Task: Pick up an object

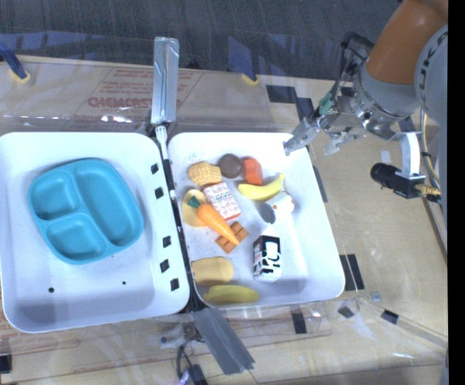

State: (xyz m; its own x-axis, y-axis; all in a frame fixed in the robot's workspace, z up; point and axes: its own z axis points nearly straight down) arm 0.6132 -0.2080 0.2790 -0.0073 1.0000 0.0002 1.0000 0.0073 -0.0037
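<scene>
The shallow white left bin (8, 295) is holding a blue three-compartment plastic tray (86, 208). The shallow white right bin (317, 255) is holding toy food: a yellow plastic banana (262, 189), an orange carrot (213, 220), a brown round piece (230, 165) and a black-and-white carton (268, 258). The fingers (295, 143) are hovering over that bin's far right corner, holding nothing; how wide they are parted cannot be told. The banana is lying just below-left of them, its long axis running left-right, its right tip curving up toward the fingers.
</scene>
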